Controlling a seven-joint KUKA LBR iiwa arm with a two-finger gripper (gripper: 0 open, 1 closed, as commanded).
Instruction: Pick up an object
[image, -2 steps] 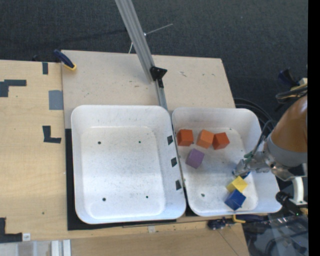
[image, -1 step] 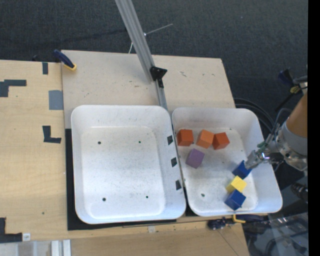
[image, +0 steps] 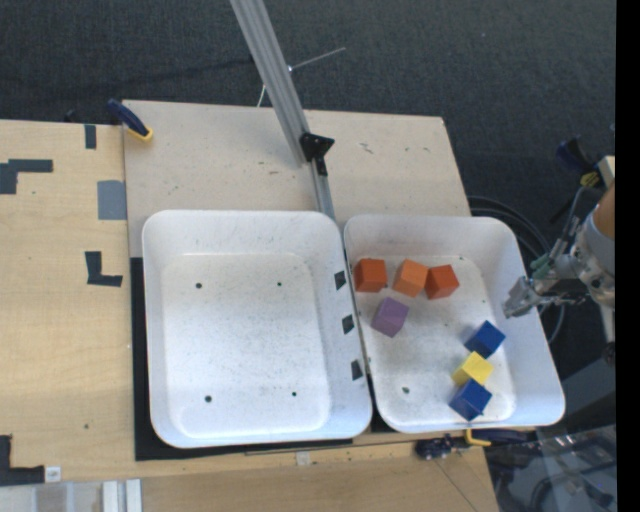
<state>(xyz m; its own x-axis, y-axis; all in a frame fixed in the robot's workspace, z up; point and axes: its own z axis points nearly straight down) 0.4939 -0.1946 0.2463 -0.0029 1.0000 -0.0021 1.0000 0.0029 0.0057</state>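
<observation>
I have the gripper (image: 522, 297) sitting at the right rim of the right bin (image: 530, 385), low and off to the side of the load, which reads to me as a start or staging spot before a reach inward. I can't tell how it is set from this angle; it is small and partly lost against the cables, and I see nothing in it. All the candidates are in that right bin. Three warm cubes stand in a row toward the far side: an orange cube (image: 371, 274), a lighter orange one (image: 410, 277) touching a red cube (image: 441, 281). A purple cube (image: 390, 316) lies just nearer than the row, on its own. Along the right wall a blue cube (image: 486, 338), a yellow cube (image: 475, 369) and another blue cube (image: 471, 399) run near to far, close together. The left bin (image: 160, 300) is the drop side, I judge. I would go for the purple cube, since it has room on all sides for the fingers; the touching pairs risk a jammed or glancing close.
</observation>
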